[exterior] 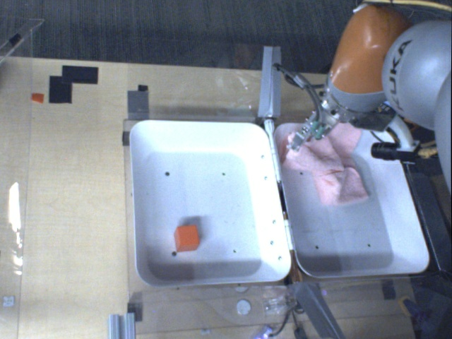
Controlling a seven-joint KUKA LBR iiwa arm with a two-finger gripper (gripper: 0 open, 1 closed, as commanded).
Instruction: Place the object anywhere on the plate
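Over the right bin (417, 256) we see the arm (413, 62) reaching in, its orange band above the wrist and the gripper (308, 134) hanging low at that bin's far left corner, close to the divider between the two bins. A pink cloth (332, 168) lies crumpled in the upper part of this bin, and the gripper sits right at the cloth's upper left edge. At this scale we cannot tell how far apart the claw stands, nor whether it has pinched any of the fabric; the tip looks to be touching or just above the cloth, and that is as much as we can say.

Across in the left bin (141, 189), an orange block (187, 238) rests on the floor near the front left corner, well apart from the gripper and from the cloth. Nothing touches it.

We cannot make out a plate on the bench, so we judge the task from what is plain. If the cloth is the object meant, we take this for the grasping step: the cloth lies slack on the bin floor, not lifted, and the carry and the setting down are all left to do. If the block is meant, it sits untouched and the arm is over the wrong bin. Either way, we read the task as barely begun, with nothing yet placed anywhere.
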